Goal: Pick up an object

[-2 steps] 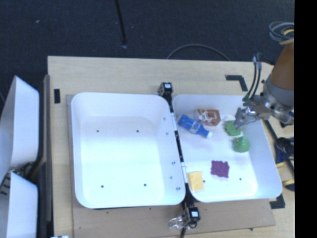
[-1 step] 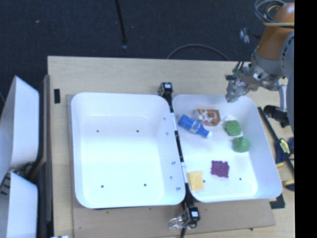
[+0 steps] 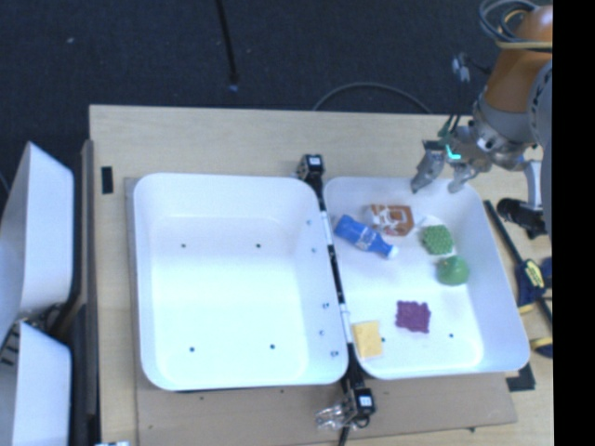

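Observation:
My gripper [image 3: 440,178] hangs over the far edge of the right bin [image 3: 502,337], its two fingers spread apart and open with nothing between them. Below it in that bin lie a brown and white packet [image 3: 391,218], a blue and white tube [image 3: 362,236], a light green knobbly object [image 3: 436,240], a darker green round object [image 3: 453,270], a purple object [image 3: 413,316] and a yellow block [image 3: 368,337]. The packet is the closest to the fingers, a short way towards the front left.
The left bin [image 3: 232,277] adjoins the right one along a black centre rail [image 3: 331,277]. Tools with blue and yellow handles [image 3: 532,282] lie on the bench right of the bin. White boxes [image 3: 33,240] stand at the far left. A cable [image 3: 372,89] runs behind the bins.

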